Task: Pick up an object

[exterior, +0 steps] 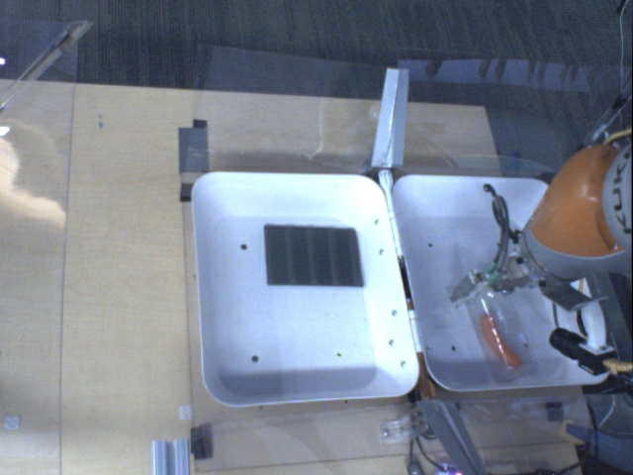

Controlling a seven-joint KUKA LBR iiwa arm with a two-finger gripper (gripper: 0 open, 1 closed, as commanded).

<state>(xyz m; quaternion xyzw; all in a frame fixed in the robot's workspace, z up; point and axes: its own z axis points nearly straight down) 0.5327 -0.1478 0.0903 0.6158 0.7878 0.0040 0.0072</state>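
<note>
1. Desk [109, 295]: pale wood, carrying two shallow white bins side by side across the middle of the frame.
2. Left bin [223, 354]: centre of the frame; a dark ribbed rectangular pad [313, 255] lies flat in its upper middle.
3. Right bin [435, 216]: right of the frame; the arm [584, 211] (grey, orange-banded) reaches in from the right edge.
4. Task item: an orange object [497, 341], elongated and seemingly in a clear wrapper, lying on the floor of the right bin at lower right, just below the pincer.
5. Risks, judged from this layout:
   - The item is slim and lies slanted; a descent off its axis would likely nudge it aside rather than trap it.
   - The clear wrapper (if that is what it is) looks slippery; the item could slide out on lifting.
   - It lies near the bin's lower wall, so a fingertip might strike the rim.
6. Pincer [487, 280]: low over the right bin, just above the item. Whether it is spread or pressed together I cannot tell; nothing is visibly pinched.
</note>
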